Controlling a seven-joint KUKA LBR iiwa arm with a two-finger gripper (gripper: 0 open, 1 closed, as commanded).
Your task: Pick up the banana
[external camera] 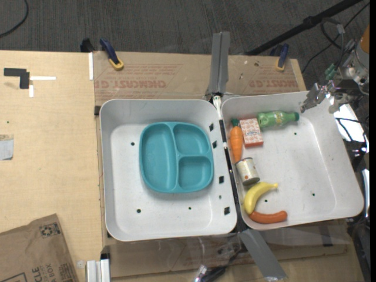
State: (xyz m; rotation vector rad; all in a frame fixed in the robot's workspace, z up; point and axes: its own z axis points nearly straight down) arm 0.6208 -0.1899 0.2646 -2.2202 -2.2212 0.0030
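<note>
The yellow banana [258, 194] lies curved near the front left of the right bin [317, 163], between a small tin can [248, 171] and an orange-red sausage [268, 217]. My gripper [321, 101] hangs over the right bin's far right corner, well away from the banana. Its two fingers stand spread apart with nothing between them.
A carrot [235, 143], a red and white box [251, 131] and a green bottle [277, 118] lie along the right bin's far left. The left bin [117, 187] holds a teal divided plate [176, 157]. Bare bin floor stretches right of the banana.
</note>
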